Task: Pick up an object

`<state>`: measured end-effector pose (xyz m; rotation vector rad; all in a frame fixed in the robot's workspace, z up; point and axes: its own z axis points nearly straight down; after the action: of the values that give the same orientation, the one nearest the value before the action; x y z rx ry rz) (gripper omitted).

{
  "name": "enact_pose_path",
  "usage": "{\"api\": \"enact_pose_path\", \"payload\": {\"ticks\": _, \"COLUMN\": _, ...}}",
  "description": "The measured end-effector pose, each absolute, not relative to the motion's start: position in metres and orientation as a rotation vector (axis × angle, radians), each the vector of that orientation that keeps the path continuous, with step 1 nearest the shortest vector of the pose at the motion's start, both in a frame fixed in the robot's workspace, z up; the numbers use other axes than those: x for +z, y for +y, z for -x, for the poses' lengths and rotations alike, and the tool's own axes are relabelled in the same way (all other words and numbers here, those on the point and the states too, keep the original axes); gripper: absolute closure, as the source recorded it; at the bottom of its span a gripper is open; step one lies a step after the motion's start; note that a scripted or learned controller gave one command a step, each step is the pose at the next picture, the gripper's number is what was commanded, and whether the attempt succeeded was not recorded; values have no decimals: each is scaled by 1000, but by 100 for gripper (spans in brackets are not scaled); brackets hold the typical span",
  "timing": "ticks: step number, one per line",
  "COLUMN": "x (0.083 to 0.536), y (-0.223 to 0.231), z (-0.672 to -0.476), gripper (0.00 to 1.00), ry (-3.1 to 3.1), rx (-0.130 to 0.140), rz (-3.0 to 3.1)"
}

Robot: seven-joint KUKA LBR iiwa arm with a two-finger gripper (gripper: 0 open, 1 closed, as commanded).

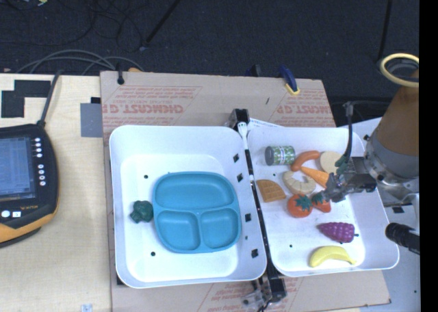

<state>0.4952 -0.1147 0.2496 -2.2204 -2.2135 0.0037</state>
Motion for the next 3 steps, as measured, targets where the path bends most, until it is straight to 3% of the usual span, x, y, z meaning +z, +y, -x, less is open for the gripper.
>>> {"api": "enact_pose_path", "payload": {"ticks": 1, "x": 314, "y": -61, "z": -476, "gripper": 100, "ry": -2229, "rx": -6, "rz": 2215}}
{"api": "enact_pose_path", "payload": {"ticks": 2, "x": 256, "y": -121, "z": -474, "gripper": 100, "ry": -2211, "rx": 10, "rz": 2223}}
{"api": "enact_pose_path", "payload": {"ticks": 3, "x": 327, "y": -22, "z": -477, "gripper": 100, "ry": -2235, "rx": -9, "rz": 2209}}
